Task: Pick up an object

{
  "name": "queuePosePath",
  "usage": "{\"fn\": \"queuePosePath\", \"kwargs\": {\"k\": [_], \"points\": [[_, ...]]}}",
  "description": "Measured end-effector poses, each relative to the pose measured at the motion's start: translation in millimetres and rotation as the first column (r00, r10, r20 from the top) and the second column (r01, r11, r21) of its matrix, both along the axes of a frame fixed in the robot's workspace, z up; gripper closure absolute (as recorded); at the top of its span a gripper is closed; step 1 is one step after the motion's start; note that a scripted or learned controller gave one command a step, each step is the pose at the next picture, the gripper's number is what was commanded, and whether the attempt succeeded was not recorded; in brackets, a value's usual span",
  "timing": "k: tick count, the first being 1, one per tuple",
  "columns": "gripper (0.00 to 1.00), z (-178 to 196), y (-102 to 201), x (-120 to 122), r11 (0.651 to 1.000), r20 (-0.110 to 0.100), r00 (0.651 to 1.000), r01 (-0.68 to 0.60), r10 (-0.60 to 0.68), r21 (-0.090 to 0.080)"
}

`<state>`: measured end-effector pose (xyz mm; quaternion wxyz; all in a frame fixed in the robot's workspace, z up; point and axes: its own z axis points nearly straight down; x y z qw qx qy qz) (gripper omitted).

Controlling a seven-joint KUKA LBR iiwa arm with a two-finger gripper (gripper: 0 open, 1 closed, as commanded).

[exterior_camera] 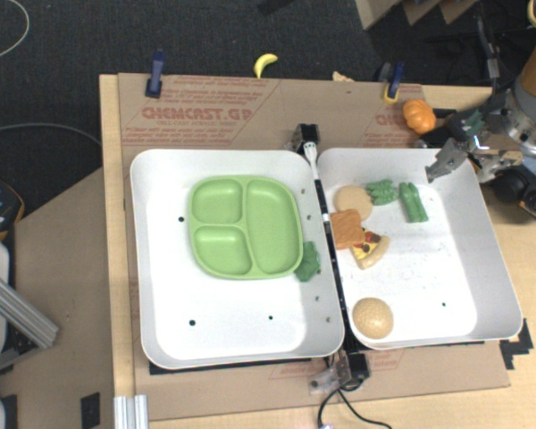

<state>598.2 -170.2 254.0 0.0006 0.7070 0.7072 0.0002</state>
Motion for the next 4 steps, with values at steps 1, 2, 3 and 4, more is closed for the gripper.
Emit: {"fn": "queuePosePath", "kwargs": {"k": [1, 2, 3, 4], "points": [[0.00, 98.0, 91.4, 11.0, 1.000, 0.012, 1.000, -0.010, 0.010, 0.001], [0.00, 279.4, 170.3, 2.8, 1.000, 0.022, 1.000, -0.009, 0.009, 0.001], [1.00, 279.1, 166.0, 3.2, 1.000, 0.006, 1.000, -0.002, 0.002, -0.002], [1.00, 159.3, 196.9, -19.5, 1.000, -0.016, 1.000, -0.003, 0.003, 0.001]]}}
